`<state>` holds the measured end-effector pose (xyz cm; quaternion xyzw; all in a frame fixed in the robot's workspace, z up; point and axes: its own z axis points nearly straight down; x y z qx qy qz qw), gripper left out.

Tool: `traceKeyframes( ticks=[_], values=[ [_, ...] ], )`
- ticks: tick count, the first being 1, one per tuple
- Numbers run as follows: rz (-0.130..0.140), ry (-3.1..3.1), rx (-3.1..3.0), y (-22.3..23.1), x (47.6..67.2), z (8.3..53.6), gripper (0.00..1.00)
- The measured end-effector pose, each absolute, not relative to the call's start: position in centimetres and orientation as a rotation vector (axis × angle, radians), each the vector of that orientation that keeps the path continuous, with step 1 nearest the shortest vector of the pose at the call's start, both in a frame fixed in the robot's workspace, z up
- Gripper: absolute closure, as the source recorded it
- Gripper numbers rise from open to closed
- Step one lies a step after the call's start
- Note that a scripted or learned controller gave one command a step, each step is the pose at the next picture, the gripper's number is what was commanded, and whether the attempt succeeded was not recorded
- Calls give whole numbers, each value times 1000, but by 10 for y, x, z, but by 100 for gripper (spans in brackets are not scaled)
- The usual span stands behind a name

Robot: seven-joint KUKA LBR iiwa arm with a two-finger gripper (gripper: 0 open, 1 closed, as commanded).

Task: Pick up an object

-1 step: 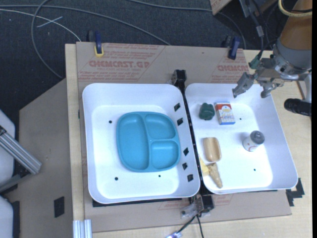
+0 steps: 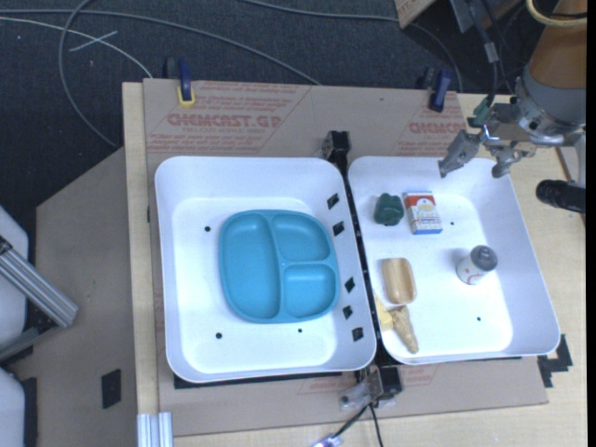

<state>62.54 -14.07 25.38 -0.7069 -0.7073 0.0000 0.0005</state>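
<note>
My gripper point(image 2: 480, 159) hangs open over the far edge of the right bin point(image 2: 521, 240), its two fingers spread with nothing between them. Below it in that bin lie a dark green lump point(image 2: 388, 209), a small red, white and blue box point(image 2: 423, 213), a grey and white ball-like object point(image 2: 476, 264), a tan wooden scoop point(image 2: 399, 280) and a pale yellow piece point(image 2: 400, 327) near the front rim. The box is the nearest thing to the gripper, down and to its left.
The left bin point(image 2: 186, 203) holds a blue divided plate point(image 2: 278, 264). A black clip divider point(image 2: 341, 203) runs between the bins. Blue clamps point(image 2: 186, 82) hold the cardboard base at the back. Cables lie on the dark floor behind.
</note>
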Motion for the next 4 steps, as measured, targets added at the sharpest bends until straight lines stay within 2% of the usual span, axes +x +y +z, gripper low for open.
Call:
traceKeyframes(
  ticks=[3,4],
  values=[
    [5,-2218,-2215,-140,631,89,0],
    [-3,-2223,-2220,-140,633,105,100]
  ],
)
